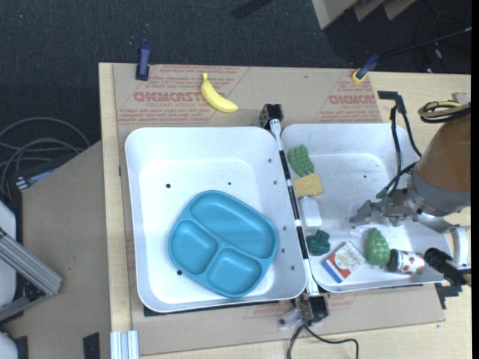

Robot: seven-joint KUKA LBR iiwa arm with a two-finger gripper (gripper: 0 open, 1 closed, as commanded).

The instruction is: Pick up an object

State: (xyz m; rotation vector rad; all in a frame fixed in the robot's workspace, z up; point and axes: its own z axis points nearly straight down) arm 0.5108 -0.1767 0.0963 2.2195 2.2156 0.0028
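tool (364, 214) in right bin (337, 142), green toy (376, 247) beside, banana (217, 96) outside

The arm (441, 178) is grey with a broad orange band, narrowing to a grey metal wrist with dark cables.

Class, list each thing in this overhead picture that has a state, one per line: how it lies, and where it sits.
Blue three-compartment plastic tray: flat in the left white bin.
Yellow banana: lying on the cardboard, outside the bins.
Yellow sponge block: in the right white bin, by the divider.
Small bottle with red label: on its side in the right bin.
Gripper: low over the right bin, holding nothing visible.
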